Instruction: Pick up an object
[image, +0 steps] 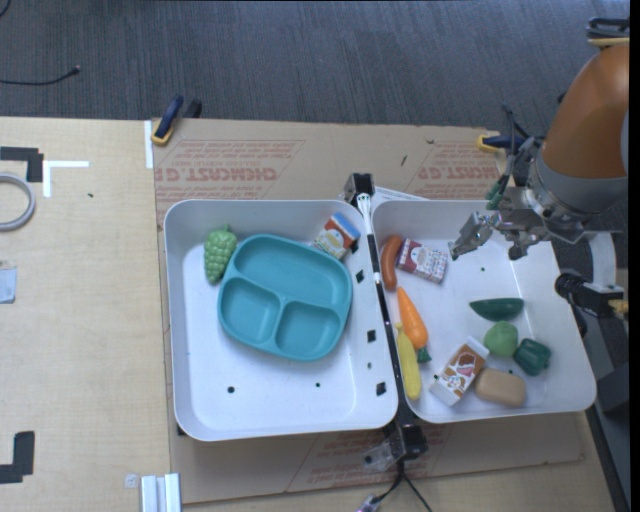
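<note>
Nothing is lifted yet: the hand (494, 236) hangs with fingers apart and bare above the right bin (572, 398), near the red carton (423, 262) lying on the bin floor; the whole grasp remains

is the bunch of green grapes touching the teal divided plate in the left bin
Touching. The camera view shows the green grapes pressed against the upper left rim of the teal plate, with no white bin floor between them.

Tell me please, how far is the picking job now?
Nothing looks picked yet. The gripper hangs open above the right bin, with nothing between its fingers. The red carton lies nearest to it. Left to do: descend, close on an object and lift it.
</note>
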